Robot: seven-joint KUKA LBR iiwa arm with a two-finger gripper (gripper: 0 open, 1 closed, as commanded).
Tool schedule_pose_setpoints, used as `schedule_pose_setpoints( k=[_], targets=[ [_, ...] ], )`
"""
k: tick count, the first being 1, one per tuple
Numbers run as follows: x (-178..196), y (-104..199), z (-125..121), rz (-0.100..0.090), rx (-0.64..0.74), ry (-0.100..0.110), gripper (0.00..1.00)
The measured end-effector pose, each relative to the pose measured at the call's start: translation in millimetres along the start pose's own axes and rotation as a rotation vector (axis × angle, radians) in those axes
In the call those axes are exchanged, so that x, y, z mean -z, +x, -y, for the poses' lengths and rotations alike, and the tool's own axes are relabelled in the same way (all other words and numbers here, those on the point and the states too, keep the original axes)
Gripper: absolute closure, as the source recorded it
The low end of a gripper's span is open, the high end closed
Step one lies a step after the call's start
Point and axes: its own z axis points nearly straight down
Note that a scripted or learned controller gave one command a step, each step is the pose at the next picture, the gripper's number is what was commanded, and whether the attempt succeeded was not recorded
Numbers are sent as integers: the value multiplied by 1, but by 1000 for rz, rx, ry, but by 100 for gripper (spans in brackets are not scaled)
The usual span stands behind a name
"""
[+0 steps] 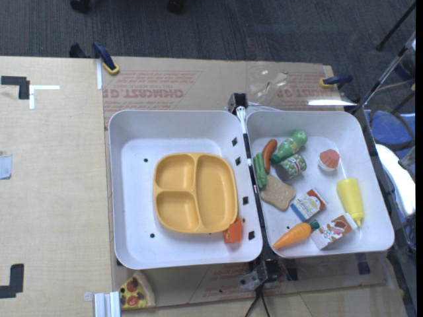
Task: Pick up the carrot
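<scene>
Right white bin, contents:

- Toy plastic carrot: smooth orange tapered body with a short green stub at the thick end. It lies flat near the bin's front wall, slanted, with the pointed tip toward the front-left corner and the green top up and to the right. Nothing rests on it. The green end sits just beside a small red-and-white carton, possibly touching it, though the view is too coarse to tell.
- Brown toy bread slice, just behind the carrot and apart from it.
- Small blue-and-white box, between the bread slice and the carton.
- Yellow squeeze bottle, lying along the right side.
- Round red-and-white piece, toward the back right.
- Green bottle, lying slanted above a dark tin can.
- Red sausage-shaped piece and green pod-like piece, both against the left wall.

Left white bin, contents:

- Yellow three-compartment plate, in the middle.
- Small orange-red piece, touching the plate's front-right corner.

Bench, outside the bins:

- Toy pizza slice, in front of the left bin.
- Two blue-and-yellow clamps, at the back edge of the cardboard.
</scene>
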Motion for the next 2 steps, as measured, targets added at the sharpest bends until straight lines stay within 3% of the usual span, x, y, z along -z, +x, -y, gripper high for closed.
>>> schedule_pose_setpoints(
  k=[1, 2],
  targets=[
    [9, -2, -2, 4, 3, -1, 100],
    [153, 0, 1, 2, 346, -2, 100]
  ],
)
